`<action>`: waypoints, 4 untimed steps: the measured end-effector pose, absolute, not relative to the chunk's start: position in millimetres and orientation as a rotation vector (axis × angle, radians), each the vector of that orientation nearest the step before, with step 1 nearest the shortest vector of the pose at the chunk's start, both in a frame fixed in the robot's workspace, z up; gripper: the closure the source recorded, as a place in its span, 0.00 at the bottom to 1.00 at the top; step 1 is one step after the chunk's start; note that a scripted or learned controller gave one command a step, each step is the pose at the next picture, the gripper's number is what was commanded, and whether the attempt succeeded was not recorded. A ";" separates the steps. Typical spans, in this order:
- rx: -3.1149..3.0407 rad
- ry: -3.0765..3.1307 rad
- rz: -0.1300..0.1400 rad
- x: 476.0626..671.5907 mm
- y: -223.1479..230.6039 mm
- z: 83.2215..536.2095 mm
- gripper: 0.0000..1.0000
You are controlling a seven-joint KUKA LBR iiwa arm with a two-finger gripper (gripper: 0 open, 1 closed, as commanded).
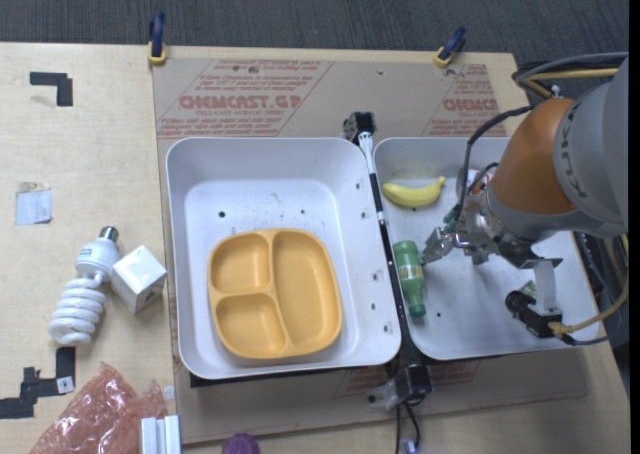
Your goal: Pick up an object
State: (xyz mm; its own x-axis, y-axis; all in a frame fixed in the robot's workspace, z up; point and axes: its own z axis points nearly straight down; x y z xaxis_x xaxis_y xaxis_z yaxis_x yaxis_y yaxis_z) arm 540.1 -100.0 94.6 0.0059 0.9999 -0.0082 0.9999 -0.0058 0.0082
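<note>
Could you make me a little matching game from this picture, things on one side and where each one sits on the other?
Things:
1. yellow divided plate
2. banana
3. green bottle
4. light bulb

Places:
A. on the bench, outside the bins
B. far end of the right bin
C. in the left bin
D. right bin, along its left wall

Pairs: 1-C, 2-B, 3-D, 4-A

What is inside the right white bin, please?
Inside the right bin lie a banana and a green bottle. The tool hangs beside the bottle. The arm covers the bin's right part.
</note>
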 end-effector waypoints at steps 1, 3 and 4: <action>2.222 2.212 0.001 540.4 -98.7 103.7 1.00; 2.218 2.223 -0.001 620.2 -135.3 92.7 0.00; 2.214 2.225 -0.002 620.6 -135.4 102.6 1.00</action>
State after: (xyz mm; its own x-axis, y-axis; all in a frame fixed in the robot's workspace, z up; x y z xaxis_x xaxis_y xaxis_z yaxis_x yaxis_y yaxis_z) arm 620.6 -135.4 102.6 -0.0048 1.0000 -0.0029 1.0000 0.0048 0.0012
